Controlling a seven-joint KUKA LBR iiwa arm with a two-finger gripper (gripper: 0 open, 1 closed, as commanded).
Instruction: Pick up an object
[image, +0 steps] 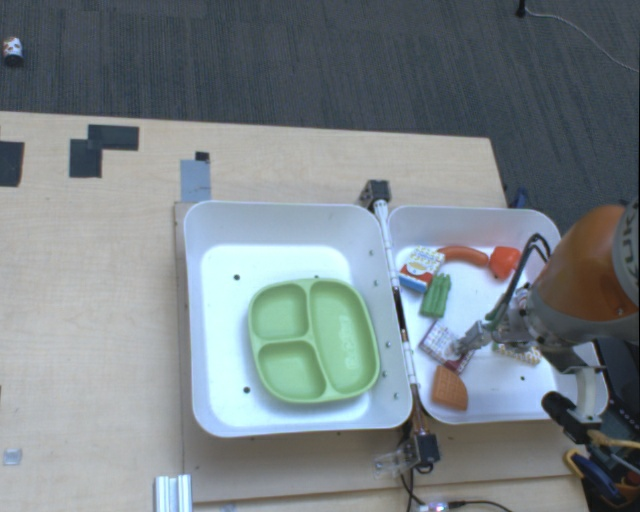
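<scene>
Robotics lab, plywood bench (90, 300), twin white bins (290, 225), cables

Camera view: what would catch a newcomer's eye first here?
The green divided plate lying alone in the left bin stands out most. Next, the arm's orange band at the right edge, with the gripper low in the right bin among small items: a green block, an orange carrot-like piece and an orange wedge.

I see a green divided plate (314, 341) lying in the left white bin (222, 240). On the wooden bench (90, 300) I notice some dark tape patches (100, 148).
</scene>
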